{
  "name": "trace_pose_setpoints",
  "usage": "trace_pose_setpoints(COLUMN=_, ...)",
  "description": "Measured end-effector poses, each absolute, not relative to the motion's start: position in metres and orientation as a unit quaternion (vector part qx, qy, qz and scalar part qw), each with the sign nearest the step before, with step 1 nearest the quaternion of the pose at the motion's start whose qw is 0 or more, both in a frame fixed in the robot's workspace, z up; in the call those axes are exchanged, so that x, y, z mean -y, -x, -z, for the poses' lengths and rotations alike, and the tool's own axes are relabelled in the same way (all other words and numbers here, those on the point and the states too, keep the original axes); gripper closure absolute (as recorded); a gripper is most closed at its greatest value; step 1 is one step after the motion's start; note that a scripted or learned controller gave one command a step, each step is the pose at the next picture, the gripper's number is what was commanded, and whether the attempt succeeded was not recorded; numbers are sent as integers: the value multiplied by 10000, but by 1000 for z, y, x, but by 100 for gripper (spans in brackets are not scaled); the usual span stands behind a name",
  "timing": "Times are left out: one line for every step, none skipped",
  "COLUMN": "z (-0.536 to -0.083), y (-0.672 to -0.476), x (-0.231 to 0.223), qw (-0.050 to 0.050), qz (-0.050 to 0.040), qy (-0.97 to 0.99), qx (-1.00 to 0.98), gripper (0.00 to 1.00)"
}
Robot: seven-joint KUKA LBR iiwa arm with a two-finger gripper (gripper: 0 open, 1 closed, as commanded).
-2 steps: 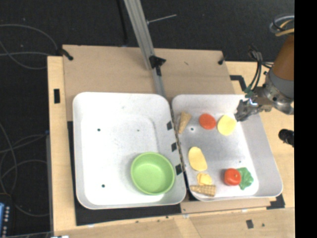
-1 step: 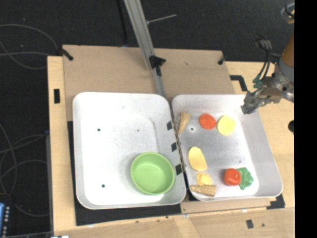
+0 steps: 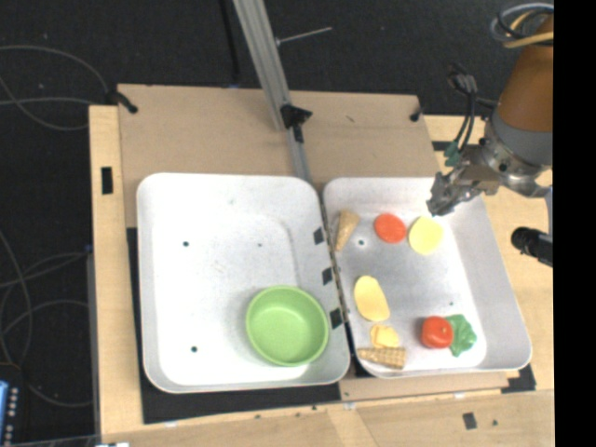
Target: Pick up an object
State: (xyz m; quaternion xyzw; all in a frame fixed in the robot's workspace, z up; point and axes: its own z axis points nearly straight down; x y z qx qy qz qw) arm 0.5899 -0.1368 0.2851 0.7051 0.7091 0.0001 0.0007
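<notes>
Yellow disc [image 3: 426, 237] lies in the upper part of the right bin [image 3: 498, 291], just below and left of the gripper [image 3: 441, 202], beside a red ball [image 3: 390, 228], though whether those jaws are spread or pressed together I cannot tell from here.

The arm [image 3: 523, 110] was grey metal with a fat orange band at the 2 o'clock corner, pale hoses looped on top. Black cables ran down its side to a dark, blocky gripper [image 3: 443, 201], too small to make out properly.
</notes>
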Motion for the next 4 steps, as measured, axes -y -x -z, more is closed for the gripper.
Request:
trace_pose_setpoints(z=-270, y=-605, x=86, qw=-1, qz=7, qy=-7051, qx=-7091, gripper=100)
trace_pose_setpoints(z=-269, y=-605, x=41, qw=-3, qz=2, qy=-7050, qx=-7092, gripper=100)
trace_pose_setpoints(z=-272, y=-609, x=-9, qw=2, qz=-7, qy=-7045, qx=-7097, gripper=100)
trace_pose_setpoints(z=-269, y=-619, x=-70, qw=1, qz=-6, qy=-7044, qx=-7098, gripper=100)
